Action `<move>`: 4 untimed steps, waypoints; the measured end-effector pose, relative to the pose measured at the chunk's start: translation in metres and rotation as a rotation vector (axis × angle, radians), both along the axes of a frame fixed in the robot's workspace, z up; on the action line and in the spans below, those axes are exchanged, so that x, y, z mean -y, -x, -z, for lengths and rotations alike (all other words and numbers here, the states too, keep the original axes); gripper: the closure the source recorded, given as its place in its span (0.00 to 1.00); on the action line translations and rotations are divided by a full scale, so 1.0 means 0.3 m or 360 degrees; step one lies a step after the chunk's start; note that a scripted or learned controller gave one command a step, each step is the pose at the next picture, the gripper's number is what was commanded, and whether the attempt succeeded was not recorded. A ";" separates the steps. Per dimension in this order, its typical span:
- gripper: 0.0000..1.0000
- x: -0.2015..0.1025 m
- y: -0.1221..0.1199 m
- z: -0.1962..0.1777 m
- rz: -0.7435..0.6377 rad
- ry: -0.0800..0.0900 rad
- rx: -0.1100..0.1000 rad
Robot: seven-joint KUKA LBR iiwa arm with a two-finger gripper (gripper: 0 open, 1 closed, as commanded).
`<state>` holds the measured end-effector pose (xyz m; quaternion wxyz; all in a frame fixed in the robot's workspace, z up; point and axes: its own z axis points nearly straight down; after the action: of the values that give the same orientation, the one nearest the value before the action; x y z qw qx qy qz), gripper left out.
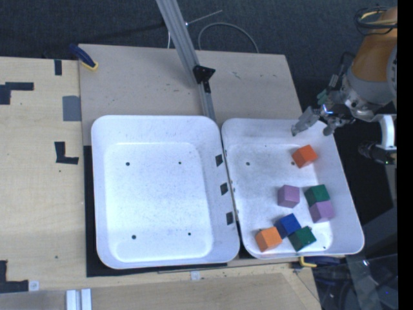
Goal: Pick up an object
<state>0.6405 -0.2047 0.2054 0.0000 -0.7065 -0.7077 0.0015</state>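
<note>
- Gripper (pixel 313 123) above right bin's (pixel 258 134) far rim, fingers spread, nothing between them.
- Nearest target: orange cube (pixel 304 155); it stands alone, so descend centred and straddle it.

The gripper (pixel 314 123) hangs over the far rim of the right bin (pixel 258 134). Seven blocks lie in that bin, all nearer the camera than the gripper, the closest block (pixel 304 155) just beside it. The left bin (pixel 103 173) sits well to its left on the table (pixel 142 76).

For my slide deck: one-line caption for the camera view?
Gripper open above the right bin holding seven coloured blocks.
</note>
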 end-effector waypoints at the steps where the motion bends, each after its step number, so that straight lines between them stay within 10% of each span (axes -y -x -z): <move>1: 0.00 0.001 0.065 -0.720 0.0000 0.0002 0.0018; 2: 0.00 -0.224 0.008 -0.881 -0.0010 -0.0003 0.0014; 4: 0.00 -0.479 0.169 -0.993 -0.0004 -0.0003 0.0008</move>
<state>0.5899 -0.0609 0.5034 -0.0010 -0.7057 -0.7085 -0.0009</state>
